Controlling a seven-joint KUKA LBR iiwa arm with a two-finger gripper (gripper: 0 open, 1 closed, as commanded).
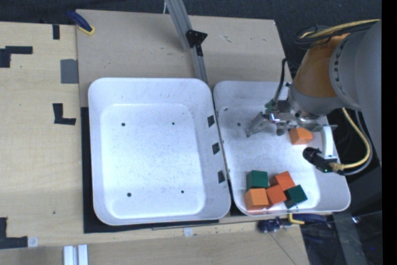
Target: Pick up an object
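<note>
- The grey arm point(347, 71) with its orange band is reaching in from the right and hanging over the right bin point(239, 99), wrist low above the white floor.
- The gripper point(255, 127) is pointing toward the left side of that bin, its grey fingers point(253, 128) angling down near the bin floor; whether they are spread or pressed together, I cannot tell from this angle.
- Nothing is showing between those fingers.
- An orange block point(301, 136) is sitting just beside the wrist, on its near side, partly tucked under the arm's hardware.
- Down at the bin's near edge, a cluster is lying packed together: a dark green block point(257, 179), an orange cube point(256, 198) touching it in front, another orange piece point(283, 182) to the right, and a second green block point(296, 195) beside that.
- That cluster is sitting well apart from the fingertips.
- The left bin point(152, 152) is lying alongside, its rim touching the right bin's rim.
- A slanted metal rail point(177, 3) is crossing the bench behind both bins.
</note>
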